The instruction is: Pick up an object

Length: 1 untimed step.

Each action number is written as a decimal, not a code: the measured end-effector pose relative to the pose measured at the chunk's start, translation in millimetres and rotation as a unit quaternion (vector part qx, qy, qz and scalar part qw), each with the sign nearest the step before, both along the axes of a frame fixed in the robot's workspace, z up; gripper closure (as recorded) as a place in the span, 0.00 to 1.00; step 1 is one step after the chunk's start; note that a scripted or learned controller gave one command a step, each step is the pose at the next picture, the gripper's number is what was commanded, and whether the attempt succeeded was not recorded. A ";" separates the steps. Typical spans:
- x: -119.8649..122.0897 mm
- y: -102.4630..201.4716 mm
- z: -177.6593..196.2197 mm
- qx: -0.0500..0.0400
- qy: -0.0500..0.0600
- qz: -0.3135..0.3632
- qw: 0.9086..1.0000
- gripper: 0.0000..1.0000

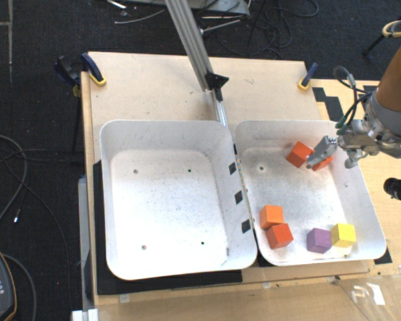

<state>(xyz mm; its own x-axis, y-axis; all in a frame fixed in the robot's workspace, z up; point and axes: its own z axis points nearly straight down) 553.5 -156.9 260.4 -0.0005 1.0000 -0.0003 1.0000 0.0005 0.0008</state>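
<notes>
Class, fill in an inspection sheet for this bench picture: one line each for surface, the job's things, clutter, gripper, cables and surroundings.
Surface: wooden bench bearing the left bin and right bin, side by side.
Job's things: all in the right bin. Orange block near the far side; orange cube and red cube touching; purple cube and yellow cube touching near the front rim.
Clutter: nothing seen.
Gripper: gripper low in the right bin, beside the orange block; whether it grips cannot be told.
Cables: black cables on the floor to the left.
Surroundings: dark floor; clamps at the bench's far corners; metal pole.
</notes>
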 end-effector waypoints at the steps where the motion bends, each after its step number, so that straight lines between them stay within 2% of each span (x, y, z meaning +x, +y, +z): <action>1: 89.1 -31.8 -146.3 -0.003 -0.004 0.001 1.000 0.00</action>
